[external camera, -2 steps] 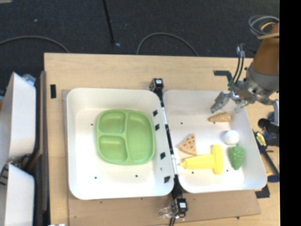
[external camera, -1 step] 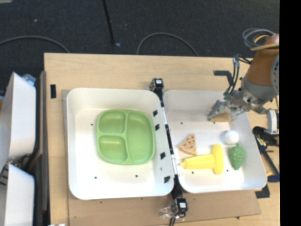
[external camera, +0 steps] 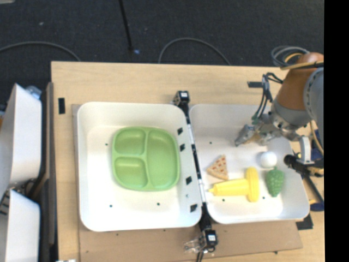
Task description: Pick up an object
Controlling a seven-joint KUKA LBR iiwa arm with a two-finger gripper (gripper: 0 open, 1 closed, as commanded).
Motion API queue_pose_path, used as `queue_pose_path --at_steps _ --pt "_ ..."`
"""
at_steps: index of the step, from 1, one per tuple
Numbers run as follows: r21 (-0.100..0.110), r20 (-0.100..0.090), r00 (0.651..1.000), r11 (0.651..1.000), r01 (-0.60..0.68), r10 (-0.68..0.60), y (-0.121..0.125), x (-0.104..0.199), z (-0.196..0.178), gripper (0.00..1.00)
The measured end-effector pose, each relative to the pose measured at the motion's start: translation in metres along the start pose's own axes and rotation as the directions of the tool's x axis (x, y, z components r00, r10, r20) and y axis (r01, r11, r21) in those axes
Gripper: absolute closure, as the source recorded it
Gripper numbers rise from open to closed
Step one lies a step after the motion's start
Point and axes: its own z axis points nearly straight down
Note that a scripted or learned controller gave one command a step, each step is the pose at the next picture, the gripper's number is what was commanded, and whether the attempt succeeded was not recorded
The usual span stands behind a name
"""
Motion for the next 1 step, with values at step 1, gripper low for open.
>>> queue_pose_path --at_steps 1 --pt "-0.008 0.002 1.000 1.000 0.000 0.000 0.0019 -0.0011 -0.0149 1.00"
